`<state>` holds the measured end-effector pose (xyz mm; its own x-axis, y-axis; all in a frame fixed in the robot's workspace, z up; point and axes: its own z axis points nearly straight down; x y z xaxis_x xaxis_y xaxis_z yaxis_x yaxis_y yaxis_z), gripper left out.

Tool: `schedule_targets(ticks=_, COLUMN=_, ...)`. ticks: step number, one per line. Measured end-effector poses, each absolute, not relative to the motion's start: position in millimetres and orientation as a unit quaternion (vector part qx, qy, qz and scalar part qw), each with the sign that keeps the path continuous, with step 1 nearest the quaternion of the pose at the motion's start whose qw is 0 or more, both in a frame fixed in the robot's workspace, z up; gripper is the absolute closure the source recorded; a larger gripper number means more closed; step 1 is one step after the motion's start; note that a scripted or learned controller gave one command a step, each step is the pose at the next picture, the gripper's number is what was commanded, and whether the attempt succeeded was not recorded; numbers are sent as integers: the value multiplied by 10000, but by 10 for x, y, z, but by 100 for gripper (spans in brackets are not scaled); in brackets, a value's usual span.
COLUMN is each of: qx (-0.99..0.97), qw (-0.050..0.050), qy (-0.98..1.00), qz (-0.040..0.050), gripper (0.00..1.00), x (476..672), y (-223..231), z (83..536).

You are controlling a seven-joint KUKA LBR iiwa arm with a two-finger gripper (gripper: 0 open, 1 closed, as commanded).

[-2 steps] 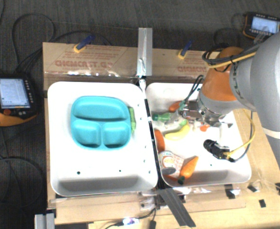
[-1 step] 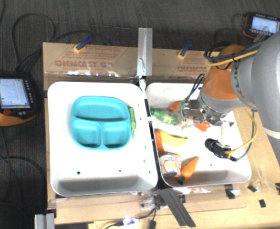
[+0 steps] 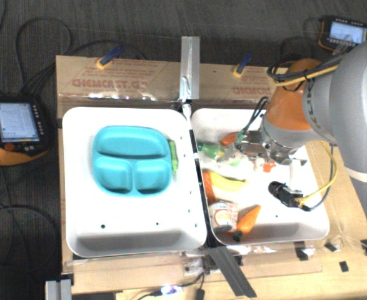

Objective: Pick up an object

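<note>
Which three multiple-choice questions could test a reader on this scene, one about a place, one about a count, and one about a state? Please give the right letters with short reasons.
1. Where does the turquoise divided tray lie?
A. in the left bin
B. in the right bin
C. on the floor

2. How many compartments does the tray have?
A. two
B. three
C. five

3. How does the banana lie?
A. on the right bin's floor
B. on the tray
C. on the cardboard

Answers: 1 A, the tray sits in the left bin. 2 B, it has one long compartment above two small ones. 3 A, the banana rests on the bin floor, between the gripper and the carrot.
</note>
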<state>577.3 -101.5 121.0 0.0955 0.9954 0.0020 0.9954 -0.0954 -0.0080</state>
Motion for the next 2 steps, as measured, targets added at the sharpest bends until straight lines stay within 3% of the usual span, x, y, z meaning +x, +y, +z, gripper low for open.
schedule_targets(ticks=1, qx=-6629, qw=100, qy=-7486, qz=61, gripper=0, x=6646, y=-1104, z=872)
schedule_targets(ticks=2, qx=-6626, qw=98, qy=-7489, qz=93, gripper=100, x=6638, y=-1120, z=964)
